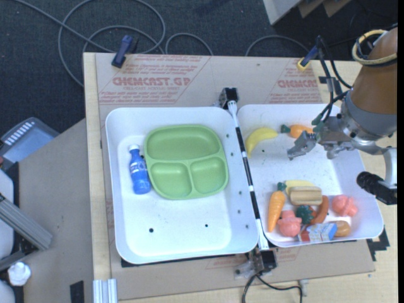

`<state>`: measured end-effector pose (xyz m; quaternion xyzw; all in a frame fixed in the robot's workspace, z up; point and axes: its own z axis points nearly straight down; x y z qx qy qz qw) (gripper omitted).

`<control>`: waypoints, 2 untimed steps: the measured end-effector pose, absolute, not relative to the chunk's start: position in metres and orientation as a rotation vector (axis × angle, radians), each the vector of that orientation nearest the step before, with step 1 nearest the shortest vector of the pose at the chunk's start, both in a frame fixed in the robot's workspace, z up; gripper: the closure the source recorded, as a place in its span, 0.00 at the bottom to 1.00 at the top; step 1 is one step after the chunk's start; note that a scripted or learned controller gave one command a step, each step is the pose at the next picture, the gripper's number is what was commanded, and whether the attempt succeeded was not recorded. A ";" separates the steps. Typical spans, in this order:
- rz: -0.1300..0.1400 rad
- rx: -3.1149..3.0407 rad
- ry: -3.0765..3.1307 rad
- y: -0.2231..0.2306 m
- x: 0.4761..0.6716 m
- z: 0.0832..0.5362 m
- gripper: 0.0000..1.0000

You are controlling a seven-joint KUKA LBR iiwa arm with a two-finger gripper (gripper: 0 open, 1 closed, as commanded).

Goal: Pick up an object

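Note:
The right bin [372, 226] holds toy food. A yellow banana [261, 137] lies at its back left, with a small orange carrot piece [297, 130] beside it. Along the front sits a pile: a carrot [276, 209], a bun sandwich [304, 194], a red sausage [320, 210], two pink pieces [344, 205] and a small packet [322, 232]. My gripper [315, 149] hangs over the bin's back middle, right of the banana and above the pile. It is open, with bare bin floor between its fingers.
The left bin [183, 238] carries a green divided plate [187, 161] and a blue bottle [139, 170] lying left of it. A black clip [228, 96] sits at the back where the bins meet. Cables run behind the bench.

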<state>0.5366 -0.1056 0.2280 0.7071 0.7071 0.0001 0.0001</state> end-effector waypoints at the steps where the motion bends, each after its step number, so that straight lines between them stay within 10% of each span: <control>1: -0.002 2.224 2.221 -0.115 0.503 0.091 0.00; 2: 0.000 2.222 2.220 -0.153 0.551 0.085 0.00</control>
